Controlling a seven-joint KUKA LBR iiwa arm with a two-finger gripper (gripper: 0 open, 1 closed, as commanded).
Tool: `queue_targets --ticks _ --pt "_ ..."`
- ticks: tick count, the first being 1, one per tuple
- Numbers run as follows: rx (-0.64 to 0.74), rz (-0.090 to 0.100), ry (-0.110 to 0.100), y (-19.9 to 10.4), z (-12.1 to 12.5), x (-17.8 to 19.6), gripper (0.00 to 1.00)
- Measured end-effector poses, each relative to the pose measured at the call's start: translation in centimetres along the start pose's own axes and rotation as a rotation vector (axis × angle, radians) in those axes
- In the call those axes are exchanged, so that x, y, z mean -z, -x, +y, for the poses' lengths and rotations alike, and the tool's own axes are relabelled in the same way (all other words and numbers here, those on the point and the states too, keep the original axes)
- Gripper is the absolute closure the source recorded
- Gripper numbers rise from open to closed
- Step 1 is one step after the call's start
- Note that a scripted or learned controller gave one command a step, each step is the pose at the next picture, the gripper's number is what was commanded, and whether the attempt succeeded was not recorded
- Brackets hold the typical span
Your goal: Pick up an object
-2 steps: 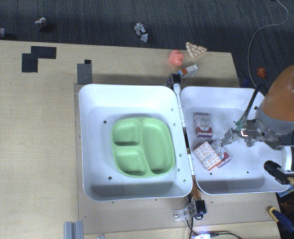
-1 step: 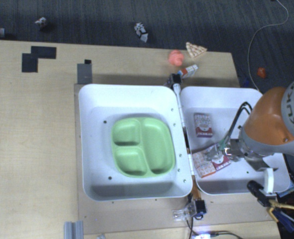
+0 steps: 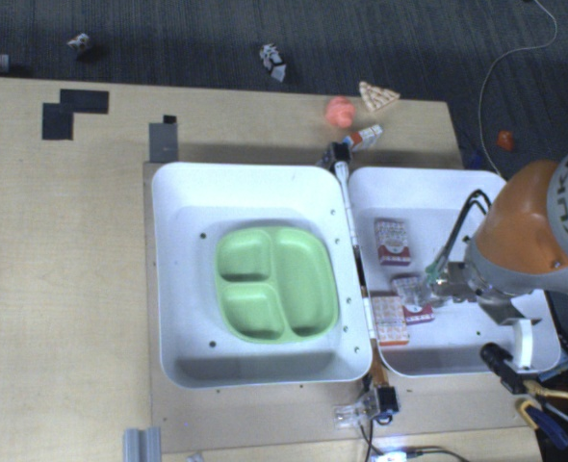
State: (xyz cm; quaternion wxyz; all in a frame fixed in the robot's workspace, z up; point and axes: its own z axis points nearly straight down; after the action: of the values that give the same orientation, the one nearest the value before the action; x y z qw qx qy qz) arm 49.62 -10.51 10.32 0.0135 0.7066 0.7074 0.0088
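My gripper (image 3: 425, 293) is down low in the right bin (image 3: 457, 186), at the end of the grey arm with the orange band (image 3: 523, 221). It sits over a small grey and red packet (image 3: 408, 296) near the bin's middle. A red and white packet (image 3: 392, 242) lies flat just beyond it, toward the back. Another flat red and white card (image 3: 389, 321) rests against the bin's left wall, beside the gripper. Whether anything is held is hidden by the wrist.
The left bin (image 3: 178, 258) holds a green divided plate (image 3: 274, 281). A pink ball (image 3: 340, 112), a wedge-shaped toy (image 3: 377, 96) and a small tube (image 3: 364, 139) lie on the bench behind the bins. Cables run at the front right (image 3: 544, 402).
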Motion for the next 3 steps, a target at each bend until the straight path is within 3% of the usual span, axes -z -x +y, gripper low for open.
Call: queue_targets --ticks 1,2,3 --pt "0.003 0.007 -0.028 -4.5 5.4 8.0 1.00" --pt "0.003 0.007 -0.029 -4.5 5.3 8.0 0.00" --pt "0.001 0.007 -0.030 -0.4 5.8 0.9 0.00"
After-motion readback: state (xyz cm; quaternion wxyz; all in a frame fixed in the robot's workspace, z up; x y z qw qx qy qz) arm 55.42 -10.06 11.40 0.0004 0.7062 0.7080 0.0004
